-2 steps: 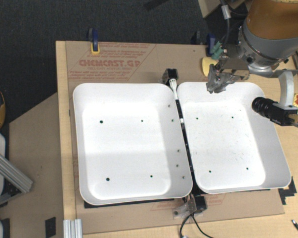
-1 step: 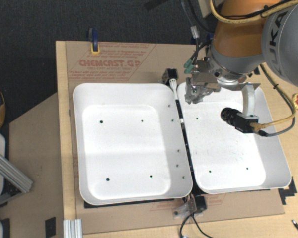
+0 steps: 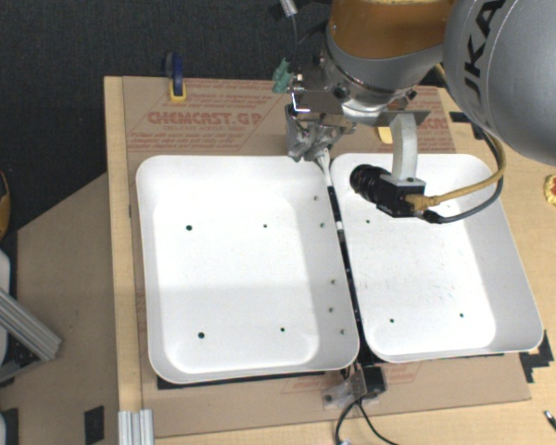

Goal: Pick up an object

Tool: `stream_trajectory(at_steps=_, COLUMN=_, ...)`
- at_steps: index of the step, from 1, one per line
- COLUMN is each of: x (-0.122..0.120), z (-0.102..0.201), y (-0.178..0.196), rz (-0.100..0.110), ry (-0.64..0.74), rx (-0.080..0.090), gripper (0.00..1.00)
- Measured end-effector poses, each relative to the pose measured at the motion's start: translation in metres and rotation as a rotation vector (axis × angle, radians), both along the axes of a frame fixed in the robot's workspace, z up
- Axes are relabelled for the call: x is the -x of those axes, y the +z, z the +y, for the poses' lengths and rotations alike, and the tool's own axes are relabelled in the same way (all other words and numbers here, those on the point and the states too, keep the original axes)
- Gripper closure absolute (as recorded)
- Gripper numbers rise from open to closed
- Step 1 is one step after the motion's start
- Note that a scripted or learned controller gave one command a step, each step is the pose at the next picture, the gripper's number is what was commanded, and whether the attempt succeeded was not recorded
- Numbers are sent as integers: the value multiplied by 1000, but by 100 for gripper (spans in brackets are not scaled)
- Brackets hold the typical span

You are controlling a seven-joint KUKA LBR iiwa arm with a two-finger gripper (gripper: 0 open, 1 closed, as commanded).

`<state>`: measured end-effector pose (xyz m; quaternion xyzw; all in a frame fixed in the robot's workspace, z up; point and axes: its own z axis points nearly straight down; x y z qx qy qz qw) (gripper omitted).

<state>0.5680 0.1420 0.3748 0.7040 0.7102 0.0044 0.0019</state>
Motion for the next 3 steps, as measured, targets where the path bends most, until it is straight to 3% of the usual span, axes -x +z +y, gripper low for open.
stream_trajectory(at_steps=1, x=-75, z=36, y=-82, rz=6, ry=-5, rx=3, gripper=100)
stream_trajectory(at_steps=2, x=-95, z=85, y=-150, rz=11, ry=-5, rx=3, gripper=100)
stream_trajectory(at_steps=3, x=-77, z=64, y=-113, rz=10, ry=-10, rx=3, gripper=100)
